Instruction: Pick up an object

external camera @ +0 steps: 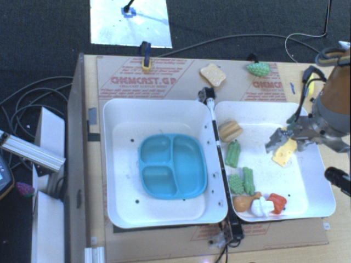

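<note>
Pincer (281, 139): over the right bin, reaching in from the right edge; grey metal fingers point left, with a yellow piece right at the tips. Whether the fingers actually clamp it I cannot tell from here.
Cheese wedge (283, 154): pale yellow, flat, roughly triangular with small holes; it sits just under and touching the pincer tips, tilted, its lower end close to the bin floor.
Right bin (327, 200): shallow, white, directly below the pincer.
Bread roll (230, 130): tan, well left of the pincer, by the bin's left wall.
Green pod (233, 153): left of the pincer, just below the roll, lying lengthwise.
Green vegetables (242, 182): two knobbly green pieces side by side, down and left of the pincer.
Drumstick (245, 203): orange-brown, at the bin's near edge, touching a white piece (264, 206) and a red piece (277, 202).
Left bin (116, 147): white, far left of the pincer, holding a blue divided plate (172, 165) with three compartments.
Toast slice (213, 74): on the cardboard-covered tabletop (164, 81) beyond the bins, up and left of the pincer.
Green bumpy toy (258, 68): on the tabletop, up beyond the pincer.
Arm (334, 100): orange band showing above the wrist, at the right.
</note>
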### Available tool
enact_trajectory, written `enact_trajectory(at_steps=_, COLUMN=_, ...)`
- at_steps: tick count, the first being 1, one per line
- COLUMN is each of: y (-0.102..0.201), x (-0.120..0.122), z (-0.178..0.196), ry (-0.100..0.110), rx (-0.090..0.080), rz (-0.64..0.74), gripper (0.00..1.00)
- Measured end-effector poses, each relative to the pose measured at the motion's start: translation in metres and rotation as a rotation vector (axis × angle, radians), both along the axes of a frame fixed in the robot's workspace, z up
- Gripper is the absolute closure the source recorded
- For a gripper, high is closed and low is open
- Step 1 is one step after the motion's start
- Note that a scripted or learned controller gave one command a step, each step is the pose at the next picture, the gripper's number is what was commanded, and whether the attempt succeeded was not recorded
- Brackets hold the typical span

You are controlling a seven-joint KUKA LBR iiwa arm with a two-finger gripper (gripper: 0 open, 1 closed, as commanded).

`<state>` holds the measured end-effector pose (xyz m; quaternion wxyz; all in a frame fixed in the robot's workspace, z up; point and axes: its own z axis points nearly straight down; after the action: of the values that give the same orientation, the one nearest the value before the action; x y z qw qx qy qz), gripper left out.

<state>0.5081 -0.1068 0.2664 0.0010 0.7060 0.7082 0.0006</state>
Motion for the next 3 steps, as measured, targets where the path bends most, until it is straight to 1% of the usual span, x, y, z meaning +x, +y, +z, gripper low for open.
enact_trajectory(at_steps=1, y=0.01, x=0.097, z=-0.06, ry=0.001, rx=0.0, rz=0.0, gripper=0.0)
enact_trajectory(at_steps=2, y=0.023, x=0.119, z=-0.153, ry=0.004, rx=0.001, rz=0.001, gripper=0.0)
enact_trajectory(at_steps=3, y=-0.028, x=0.162, z=-0.05, ry=-0.005, rx=-0.002, rz=-0.002, gripper=0.0)
